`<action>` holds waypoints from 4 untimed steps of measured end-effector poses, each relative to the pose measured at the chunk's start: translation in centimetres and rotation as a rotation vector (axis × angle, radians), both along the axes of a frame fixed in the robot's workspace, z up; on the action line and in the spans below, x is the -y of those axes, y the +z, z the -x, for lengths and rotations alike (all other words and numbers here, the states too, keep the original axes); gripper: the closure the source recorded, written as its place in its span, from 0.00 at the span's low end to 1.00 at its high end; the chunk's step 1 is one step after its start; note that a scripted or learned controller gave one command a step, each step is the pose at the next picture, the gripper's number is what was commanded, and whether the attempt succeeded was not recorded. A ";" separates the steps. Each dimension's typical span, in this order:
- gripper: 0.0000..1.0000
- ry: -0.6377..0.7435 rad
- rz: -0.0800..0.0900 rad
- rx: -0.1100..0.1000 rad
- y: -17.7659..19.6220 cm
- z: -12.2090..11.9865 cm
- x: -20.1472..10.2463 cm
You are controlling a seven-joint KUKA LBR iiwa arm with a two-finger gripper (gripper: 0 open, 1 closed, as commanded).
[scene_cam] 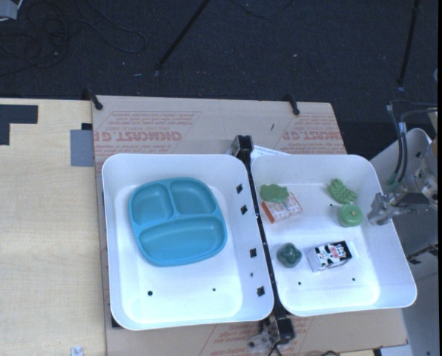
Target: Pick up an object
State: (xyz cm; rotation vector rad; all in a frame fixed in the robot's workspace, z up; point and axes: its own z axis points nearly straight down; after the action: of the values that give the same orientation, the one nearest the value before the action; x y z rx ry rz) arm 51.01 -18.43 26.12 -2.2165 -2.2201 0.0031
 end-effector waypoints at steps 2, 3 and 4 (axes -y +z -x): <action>1.00 0.001 0.001 -0.003 14.5 3.4 -10.1; 1.00 0.010 0.000 0.014 25.4 3.4 -19.3; 1.00 0.006 0.003 0.000 25.8 3.3 -19.0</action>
State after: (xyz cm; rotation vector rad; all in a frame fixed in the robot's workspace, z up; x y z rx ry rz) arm 47.66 0.55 51.88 -2.2110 -2.2286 0.0064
